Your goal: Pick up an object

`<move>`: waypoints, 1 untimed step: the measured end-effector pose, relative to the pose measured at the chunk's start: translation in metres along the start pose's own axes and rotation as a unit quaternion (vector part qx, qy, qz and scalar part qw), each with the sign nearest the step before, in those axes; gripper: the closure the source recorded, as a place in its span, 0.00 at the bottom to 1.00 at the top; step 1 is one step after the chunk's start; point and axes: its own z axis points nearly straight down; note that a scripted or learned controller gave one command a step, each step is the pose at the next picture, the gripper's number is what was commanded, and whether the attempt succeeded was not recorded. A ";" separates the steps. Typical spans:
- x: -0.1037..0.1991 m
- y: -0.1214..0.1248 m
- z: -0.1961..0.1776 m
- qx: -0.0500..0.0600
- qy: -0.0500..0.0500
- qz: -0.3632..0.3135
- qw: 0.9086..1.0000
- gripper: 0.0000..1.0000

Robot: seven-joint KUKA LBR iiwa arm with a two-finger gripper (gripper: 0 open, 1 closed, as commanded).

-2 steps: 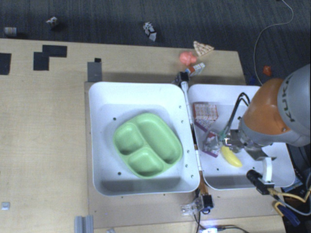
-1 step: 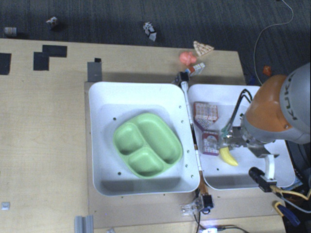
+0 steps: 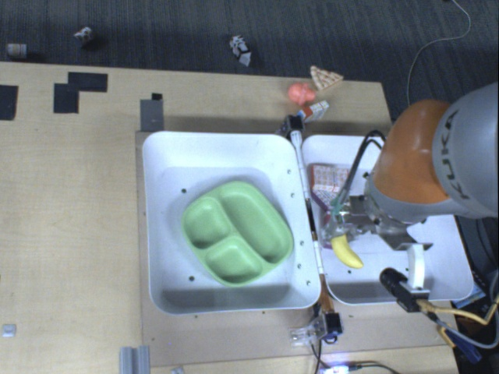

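A gripper hangs over the right bin, its grasp impossible to tell. Touching its near side lies a yellow banana, its long axis slanting upper left to lower right. The arm reads "KUKA".

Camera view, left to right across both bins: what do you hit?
Order: green divided tray → banana → arm's orange band. Left out: patterned packet and gripper, which both overlap the banana's span.
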 end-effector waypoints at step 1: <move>0.044 0.000 0.000 0.000 0.000 0.000 1.000 1.00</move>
